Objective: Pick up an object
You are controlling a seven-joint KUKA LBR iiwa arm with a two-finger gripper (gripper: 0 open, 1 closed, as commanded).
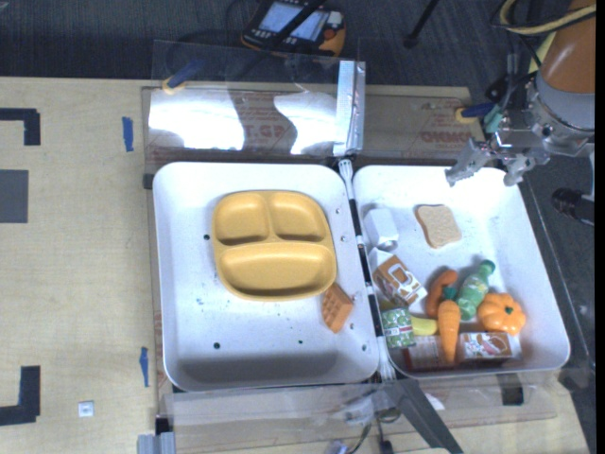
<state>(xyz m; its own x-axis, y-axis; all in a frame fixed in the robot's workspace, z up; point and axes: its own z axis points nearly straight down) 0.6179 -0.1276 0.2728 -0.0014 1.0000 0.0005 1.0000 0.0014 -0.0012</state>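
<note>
The gripper hangs over the far rim of the right bin, at about one o'clock from that bin's middle, its two fingers spread apart with nothing between them; one fingertip points toward the bin's centre line and the other sits nearer the wrist. The grey arm with its orange band reaches in from three o'clock.

Nearest thing to the open jaws is the slice of toast, lying flat on the bin floor at roughly seven o'clock from the gripper and well apart from the other pieces. Its outline is close to square, so it offers no strong long axis.

Farther out at six to seven o'clock lies the crowded heap: a green bottle, an orange pumpkin, a carrot with its length running twelve to six, a small brown carton and a flat red-labelled packet stretched nine to three along the near wall. A pale cup-like item rests by the divider.

In the left bin sit a yellow divided tray and a waffle-like piece at the tray's five o'clock.

By my reading, the pick has not begun; the toast looks the shortest reach, though its flatness could make a pinch slip.
</note>
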